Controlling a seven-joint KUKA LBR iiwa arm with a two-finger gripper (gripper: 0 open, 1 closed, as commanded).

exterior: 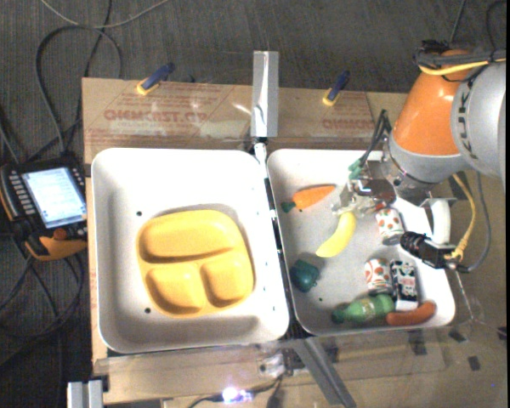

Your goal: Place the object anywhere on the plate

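Banana [337, 235] lies in the right bin [282, 228], tilted, its upper tip just below the gripper [354, 195]. Whether the jaws are spread or pinching its tip cannot be told from this angle. Grey arm [459, 117] with its orange band reaches in from the right above the bin's far corner. A carrot [313, 196] lies just left of the gripper. A dark green object [305, 273] sits nearer the bin's left wall. Other small objects cluster along the right bin's near right side. The yellow plate [195, 260], with three compartments, rests in the left bin [110, 228], well apart from the banana.
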